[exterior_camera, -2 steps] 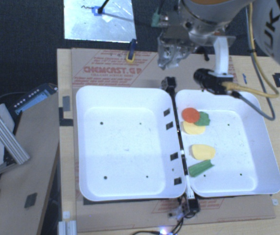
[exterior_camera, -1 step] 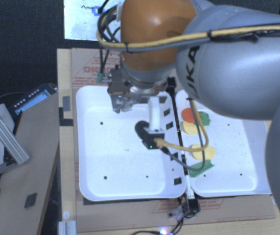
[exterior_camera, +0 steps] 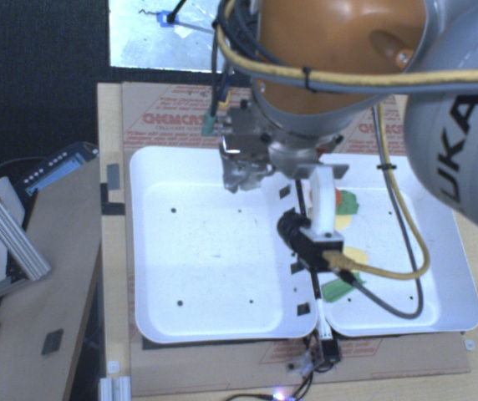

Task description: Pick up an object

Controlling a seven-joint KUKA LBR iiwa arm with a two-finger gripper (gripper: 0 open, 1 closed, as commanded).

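Note:
My gripper (exterior_camera: 241, 176) hangs over the far right part of the left bin (exterior_camera: 164, 224), close to the divide between the bins. Nothing shows between or under it. Small objects lie in the right bin (exterior_camera: 452, 303): a green piece (exterior_camera: 348, 199) beside an orange one (exterior_camera: 337, 200), a yellow piece (exterior_camera: 355, 256) and another green piece (exterior_camera: 336, 290) nearer the front. A white bracket (exterior_camera: 323, 207) on the arm hides parts of them. The orange band and wrist cover the top of both bins.
A yellow cable (exterior_camera: 406, 224) and a black cable (exterior_camera: 389, 306) loop down over the right bin. Both bins sit on a printed cardboard sheet (exterior_camera: 172, 115). An aluminium rail (exterior_camera: 5, 232) and a dark handset (exterior_camera: 59, 165) lie off to the left.

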